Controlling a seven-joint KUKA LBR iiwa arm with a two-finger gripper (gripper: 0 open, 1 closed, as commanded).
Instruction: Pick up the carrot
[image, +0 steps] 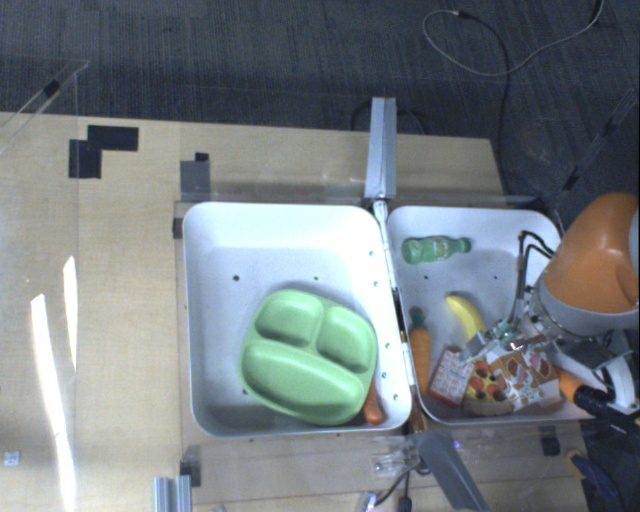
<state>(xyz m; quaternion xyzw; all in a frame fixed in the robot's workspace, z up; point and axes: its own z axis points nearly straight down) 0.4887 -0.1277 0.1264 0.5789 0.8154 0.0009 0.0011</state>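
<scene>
The gripper (505, 338) hangs low over the right bin (500, 222), near that bin's front right corner, below the arm's orange band (598, 262). Whether it is open or closed I cannot tell; its tip is lost among cables and the printed packet under it. Nothing can be seen held by it.

The carrot (421, 357) lies in the right bin against its left wall, toward the front edge, lengthwise along the wall with its green top pointing to the back. It is apart from the gripper, with a small printed box (451, 376) between them. The box touches or nearly touches the carrot's right side.

A banana (464, 315) lies near the middle of the right bin, just behind the box and close to the gripper. A printed packet (515, 380) rests by the front edge, under the gripper. A green bottle (435, 248) lies on its side near the bin's back left corner.

In the left bin (215, 300) a green divided plate (309, 354) sits toward the front right corner. A small orange thing (373, 408) peeks out at the plate's front right edge.
</scene>
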